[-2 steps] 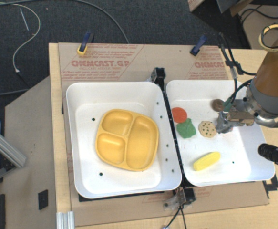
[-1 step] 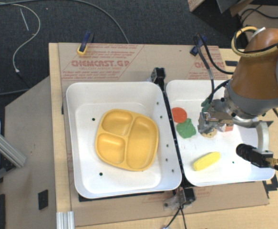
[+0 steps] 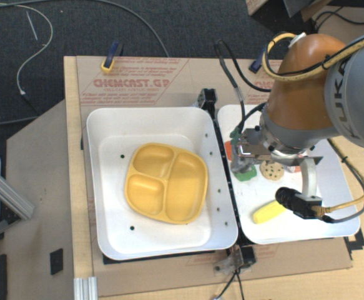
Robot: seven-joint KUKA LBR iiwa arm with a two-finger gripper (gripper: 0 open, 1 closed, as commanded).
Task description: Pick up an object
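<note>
- Bins: two shallow white plastic trays with rounded corners sit side by side on a brown board; left bin (image 3: 100, 136), right bin (image 3: 338, 224).
- Yellow plate (image 3: 167, 182): smooth, glossy, rounded-square dish moulded into three compartments, lying flat at the middle of the left bin.
- Arm (image 3: 313, 86): grey casing with a smooth orange band, reaching in from the right over the right bin.
- Gripper (image 3: 243, 162): metallic, set low at the left side of the right bin; whether it is open or closed cannot be told.
- Green object (image 3: 246, 174): small, touching or just under the gripper tip.
- Round tan piece (image 3: 270, 170): perforated disc, just right of the gripper.
- Yellow block (image 3: 268, 212): matte, rounded oblong, lying below the gripper, apart from it.
- Red-orange object (image 3: 228, 150): partly hidden at the gripper's left.
</note>
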